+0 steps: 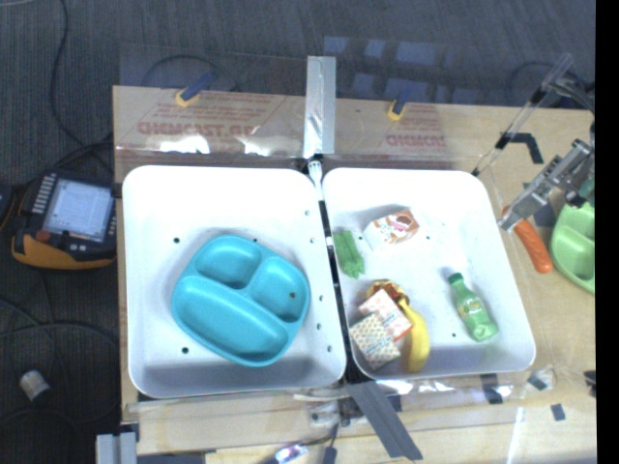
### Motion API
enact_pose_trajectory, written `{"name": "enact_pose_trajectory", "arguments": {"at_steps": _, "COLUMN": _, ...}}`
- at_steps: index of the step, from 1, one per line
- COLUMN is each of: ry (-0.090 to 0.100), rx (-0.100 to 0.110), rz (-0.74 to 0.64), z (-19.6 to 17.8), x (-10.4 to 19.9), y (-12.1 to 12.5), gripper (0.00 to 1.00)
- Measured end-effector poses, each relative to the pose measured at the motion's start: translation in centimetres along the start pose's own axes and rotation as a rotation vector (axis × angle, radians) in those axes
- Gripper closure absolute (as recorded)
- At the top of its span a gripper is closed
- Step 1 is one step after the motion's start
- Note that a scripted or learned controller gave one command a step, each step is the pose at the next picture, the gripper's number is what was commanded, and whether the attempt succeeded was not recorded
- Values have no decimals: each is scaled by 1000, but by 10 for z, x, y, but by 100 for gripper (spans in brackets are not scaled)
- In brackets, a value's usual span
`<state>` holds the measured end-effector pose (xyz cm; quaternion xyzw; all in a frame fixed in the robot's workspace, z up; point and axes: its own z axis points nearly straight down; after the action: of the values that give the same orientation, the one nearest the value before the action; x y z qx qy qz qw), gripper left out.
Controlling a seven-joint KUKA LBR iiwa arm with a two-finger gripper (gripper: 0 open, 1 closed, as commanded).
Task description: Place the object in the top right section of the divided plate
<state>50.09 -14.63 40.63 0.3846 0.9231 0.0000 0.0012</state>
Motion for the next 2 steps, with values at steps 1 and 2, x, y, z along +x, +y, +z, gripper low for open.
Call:
{"name": "enact_pose_trajectory", "arguments": {"at_steps": 1, "ry": 3, "rx": 1, "rz": -104, "z": 126, "x": -10, "y": -32, "gripper": 100}}
{"name": "enact_pose_trajectory", "arguments": {"at_steps": 2, "ry": -1, "rx": 1, "rz": 106, "z": -28, "x": -29, "y": -50, "gripper": 100}}
